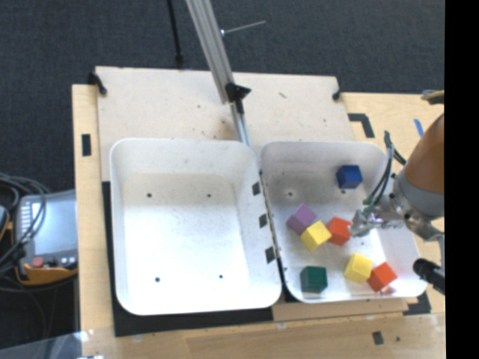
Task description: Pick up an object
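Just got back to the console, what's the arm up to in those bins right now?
The arm reaches in from the right over the right bin, with its gripper low beside an orange-red block. That block sits next to a yellow block and a purple block. A blue block, a green block, another yellow block and another orange-red block lie loose in the same bin. Nothing is visibly held yet.

Two white bins sat side by side; the right bin held a blue cube, purple cube, two yellow cubes, two red cubes and a green cube; the gripper hung just beside one red cube.
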`<state>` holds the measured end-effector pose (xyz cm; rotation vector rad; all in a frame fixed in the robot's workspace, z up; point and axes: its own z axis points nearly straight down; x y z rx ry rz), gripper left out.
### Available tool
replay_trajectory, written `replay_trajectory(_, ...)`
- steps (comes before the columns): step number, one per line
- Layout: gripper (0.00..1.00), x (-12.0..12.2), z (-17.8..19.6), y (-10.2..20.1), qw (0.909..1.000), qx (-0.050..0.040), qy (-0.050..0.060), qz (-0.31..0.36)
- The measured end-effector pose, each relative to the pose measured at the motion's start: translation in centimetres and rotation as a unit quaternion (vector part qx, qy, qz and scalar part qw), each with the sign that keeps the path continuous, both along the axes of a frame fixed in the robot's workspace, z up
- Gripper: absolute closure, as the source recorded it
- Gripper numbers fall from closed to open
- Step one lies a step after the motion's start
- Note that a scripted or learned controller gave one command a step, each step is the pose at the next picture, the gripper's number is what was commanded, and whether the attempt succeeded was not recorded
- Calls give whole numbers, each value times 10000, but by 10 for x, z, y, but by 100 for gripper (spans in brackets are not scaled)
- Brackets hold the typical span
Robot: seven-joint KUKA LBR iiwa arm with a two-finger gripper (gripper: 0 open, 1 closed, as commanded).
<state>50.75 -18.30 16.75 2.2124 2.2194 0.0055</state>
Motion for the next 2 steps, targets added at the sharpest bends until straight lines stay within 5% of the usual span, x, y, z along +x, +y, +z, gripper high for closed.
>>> replay_trajectory(2,100,-3,96,4,10000,4,6,8)
